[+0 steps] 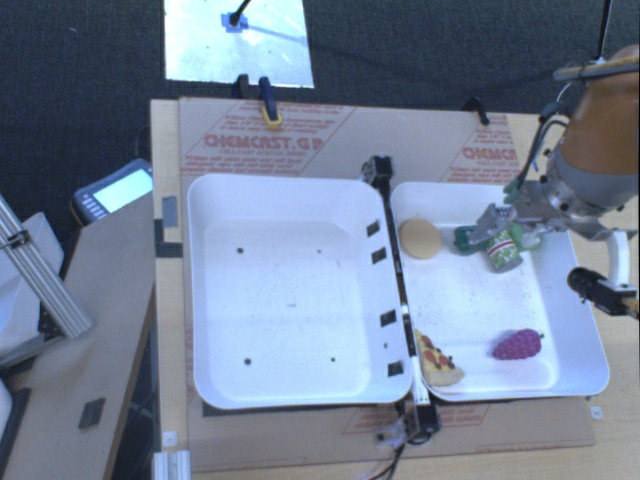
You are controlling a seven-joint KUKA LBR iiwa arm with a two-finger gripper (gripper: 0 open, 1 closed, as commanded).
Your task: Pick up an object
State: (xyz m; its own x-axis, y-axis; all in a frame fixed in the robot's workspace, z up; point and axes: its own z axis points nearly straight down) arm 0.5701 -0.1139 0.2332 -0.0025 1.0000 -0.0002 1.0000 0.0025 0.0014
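Claw (497, 230) above green object (503, 252), touching

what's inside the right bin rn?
In the right bin: tan round piece, purple grape bunch, pizza slice at the near-left corner, green item under the gripper, partly covered by it.

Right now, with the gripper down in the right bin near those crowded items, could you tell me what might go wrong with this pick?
1. The gripper sits over a green item with a dark green piece and a tan round object close by; closing may nudge a neighbour or catch two things.
2. This cluster lies near the right bin's far wall, so a pushed item could jam against it.
3. The green item looks small and rounded, so it may slip out.
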